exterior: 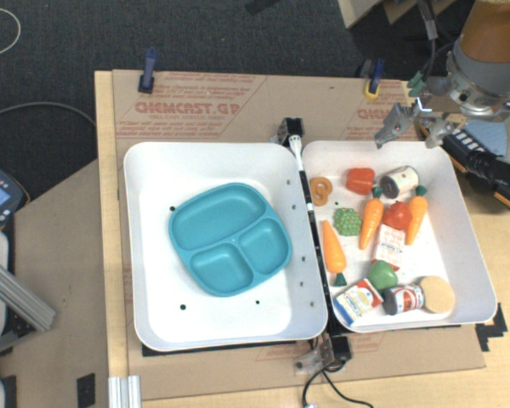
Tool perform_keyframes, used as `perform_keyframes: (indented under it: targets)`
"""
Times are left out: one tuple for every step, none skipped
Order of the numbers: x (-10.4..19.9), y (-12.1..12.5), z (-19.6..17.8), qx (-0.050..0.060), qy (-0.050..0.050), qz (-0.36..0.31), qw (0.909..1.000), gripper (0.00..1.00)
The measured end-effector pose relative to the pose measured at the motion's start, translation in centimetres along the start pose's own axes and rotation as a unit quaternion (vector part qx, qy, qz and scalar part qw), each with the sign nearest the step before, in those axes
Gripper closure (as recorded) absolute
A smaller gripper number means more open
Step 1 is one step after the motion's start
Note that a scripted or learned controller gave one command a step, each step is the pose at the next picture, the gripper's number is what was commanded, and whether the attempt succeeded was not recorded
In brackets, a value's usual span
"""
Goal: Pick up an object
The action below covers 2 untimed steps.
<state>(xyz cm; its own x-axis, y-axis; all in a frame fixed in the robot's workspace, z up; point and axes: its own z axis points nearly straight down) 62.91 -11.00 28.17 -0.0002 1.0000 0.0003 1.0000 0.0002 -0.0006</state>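
My gripper (410, 133) hangs over the far rim of the right bin (472, 253), open, with nothing between its fingers. Below it in the bin lie a red pepper (360, 179) and a small tipped can (399, 181). Further toward the front are three orange carrots (371, 219), a green broccoli piece (348, 221), a red carton (393, 232), a green pepper (381, 274), a milk carton (359, 300), a second can (405, 298) and a round cookie (439, 296). A pretzel (320, 189) rests by the bin's left wall.
The left bin (149, 270) holds a teal divided plate (229, 238). Both bins sit on a cardboard sheet (204, 104) held by blue clamps (147, 70) at the far edge. A black clip (291, 130) joins the bins at the back.
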Motion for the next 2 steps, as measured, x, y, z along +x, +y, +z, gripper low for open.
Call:
perform_keyframes:
  targets:
    - [-1.52, -4.23, 16.65, -0.015, -0.003, -0.002, 0.9999, 0.00]
    - [-1.55, -4.33, 16.88, -0.013, -0.003, -0.001, 0.9999, 0.00]
